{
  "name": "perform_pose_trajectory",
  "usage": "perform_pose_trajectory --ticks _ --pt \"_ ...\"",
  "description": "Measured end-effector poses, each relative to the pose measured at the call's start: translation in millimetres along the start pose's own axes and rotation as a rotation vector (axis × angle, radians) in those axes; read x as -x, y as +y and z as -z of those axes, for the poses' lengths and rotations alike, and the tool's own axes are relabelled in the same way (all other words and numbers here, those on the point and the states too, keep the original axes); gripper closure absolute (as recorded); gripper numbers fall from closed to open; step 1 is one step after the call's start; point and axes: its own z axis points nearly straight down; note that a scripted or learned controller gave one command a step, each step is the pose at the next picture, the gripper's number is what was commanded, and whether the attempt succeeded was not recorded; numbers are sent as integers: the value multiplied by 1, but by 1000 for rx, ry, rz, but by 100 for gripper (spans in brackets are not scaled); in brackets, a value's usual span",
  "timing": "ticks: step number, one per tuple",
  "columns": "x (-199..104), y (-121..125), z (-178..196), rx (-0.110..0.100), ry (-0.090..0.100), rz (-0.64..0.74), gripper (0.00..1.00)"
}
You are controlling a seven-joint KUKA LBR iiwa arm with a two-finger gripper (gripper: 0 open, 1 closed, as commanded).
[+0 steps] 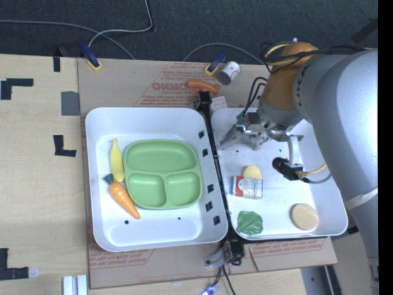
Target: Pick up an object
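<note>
Camera view: small carton [248, 187] lies in right bin [319, 192], a yellow ball [252, 173] touching its top edge. Green leaf [250, 222] sits below it, tan disc [304, 216] to the right. Gripper [250, 132] hovers low over the bin's upper part, apart from the carton; grip state cannot be told. Left bin [101, 226] holds green tray [163, 173], banana [116, 159], carrot [124, 200].

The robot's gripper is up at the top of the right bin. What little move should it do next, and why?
Probably a short slide toward the near side of the right white bin and then down. The gripper sits over bare floor with nothing between its fingers, and the closest things, the small pale yellow round piece and the red and white carton, lie just below it in the picture.
</note>
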Motion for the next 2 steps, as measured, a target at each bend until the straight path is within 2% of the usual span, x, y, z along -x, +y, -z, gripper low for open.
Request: perform_pose_trajectory --ticks 1,2 --pt "7 12 0 0 3 2 0" --pt "7 -65 1 0 2 0 0"
